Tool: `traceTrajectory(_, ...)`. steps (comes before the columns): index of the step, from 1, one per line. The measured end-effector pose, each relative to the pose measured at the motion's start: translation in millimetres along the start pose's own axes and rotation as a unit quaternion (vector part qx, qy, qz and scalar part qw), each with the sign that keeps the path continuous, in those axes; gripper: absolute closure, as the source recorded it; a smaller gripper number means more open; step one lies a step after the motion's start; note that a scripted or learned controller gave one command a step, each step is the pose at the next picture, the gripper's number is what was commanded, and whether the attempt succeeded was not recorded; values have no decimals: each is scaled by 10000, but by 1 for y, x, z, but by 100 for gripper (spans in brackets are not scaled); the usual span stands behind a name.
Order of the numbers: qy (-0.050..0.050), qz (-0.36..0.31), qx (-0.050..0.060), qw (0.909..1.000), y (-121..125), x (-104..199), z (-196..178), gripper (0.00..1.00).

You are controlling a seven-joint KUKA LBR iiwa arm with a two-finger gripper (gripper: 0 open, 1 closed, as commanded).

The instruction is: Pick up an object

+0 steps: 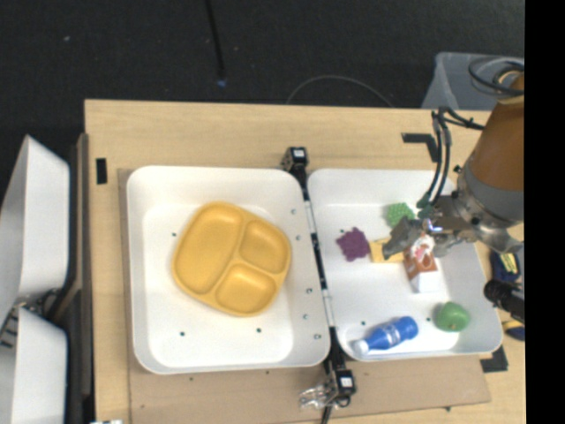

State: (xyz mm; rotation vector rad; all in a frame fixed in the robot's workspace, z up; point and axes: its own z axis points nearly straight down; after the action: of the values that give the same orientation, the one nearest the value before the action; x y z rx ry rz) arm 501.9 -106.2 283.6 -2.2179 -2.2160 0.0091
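The right bin (353, 193) holds several small objects. A purple toy (354, 244) lies left of centre and a green leafy piece (399, 212) sits farther back. A blue bottle (389, 335) lies on its side near the front wall, with a green round fruit (452, 316) to its right. A white and red object (423, 268) lies just below my gripper (415, 237), and a yellow piece (381, 251) pokes out at its left. My gripper hangs low over the bin's middle right, beside the white and red object; whether it touches it is hidden.
The left bin (150, 325) carries a yellow divided plate (231, 258). A metal divider with clamps (311, 237) runs between the bins. Cables (439, 162) hang from the arm's wrist above the right bin's back edge. White boxes (35, 228) stand left of the bench.
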Motion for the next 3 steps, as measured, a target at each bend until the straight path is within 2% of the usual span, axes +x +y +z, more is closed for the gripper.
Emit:
traceTrajectory(1, -8, -12, -54, 10000, 2, 0, -5, 0)
traceTrajectory(2, -8, 27, -66, 10000, 0, 4, 36, 0)
traceTrajectory(3, -5, 20, -26, 10000, 7, 9, 85, 0)
